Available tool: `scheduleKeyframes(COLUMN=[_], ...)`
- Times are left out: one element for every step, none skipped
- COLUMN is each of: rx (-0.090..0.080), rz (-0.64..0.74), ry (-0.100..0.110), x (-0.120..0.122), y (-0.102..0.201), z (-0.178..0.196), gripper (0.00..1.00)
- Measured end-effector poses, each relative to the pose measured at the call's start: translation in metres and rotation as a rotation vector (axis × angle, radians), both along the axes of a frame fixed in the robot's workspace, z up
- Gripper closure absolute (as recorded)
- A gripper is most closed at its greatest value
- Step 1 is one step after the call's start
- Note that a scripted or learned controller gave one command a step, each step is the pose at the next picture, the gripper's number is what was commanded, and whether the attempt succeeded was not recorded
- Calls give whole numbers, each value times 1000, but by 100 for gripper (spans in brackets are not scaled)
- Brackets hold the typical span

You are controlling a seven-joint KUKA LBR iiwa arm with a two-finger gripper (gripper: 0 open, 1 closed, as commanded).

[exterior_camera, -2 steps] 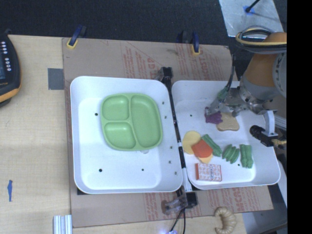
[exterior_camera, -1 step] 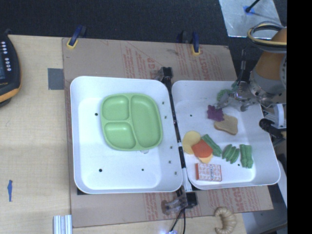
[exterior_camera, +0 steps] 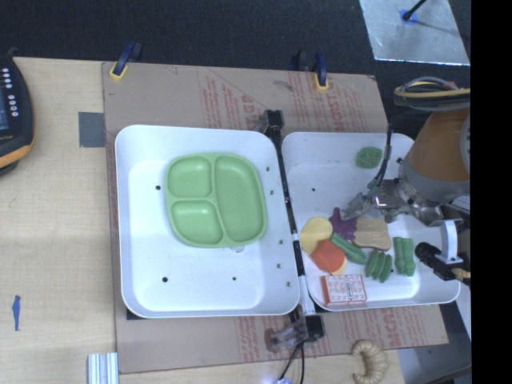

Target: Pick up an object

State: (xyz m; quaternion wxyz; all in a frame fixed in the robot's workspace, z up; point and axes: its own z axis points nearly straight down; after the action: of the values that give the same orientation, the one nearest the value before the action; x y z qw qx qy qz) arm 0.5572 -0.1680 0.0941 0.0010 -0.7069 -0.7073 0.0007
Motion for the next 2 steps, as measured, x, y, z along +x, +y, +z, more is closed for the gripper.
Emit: scheduleKeyframes(rx=[-4,2], rz=[6,1], ry=[-11,9], x=[91,28], y=[-16,5], z=[34,4], gripper=[0,0])
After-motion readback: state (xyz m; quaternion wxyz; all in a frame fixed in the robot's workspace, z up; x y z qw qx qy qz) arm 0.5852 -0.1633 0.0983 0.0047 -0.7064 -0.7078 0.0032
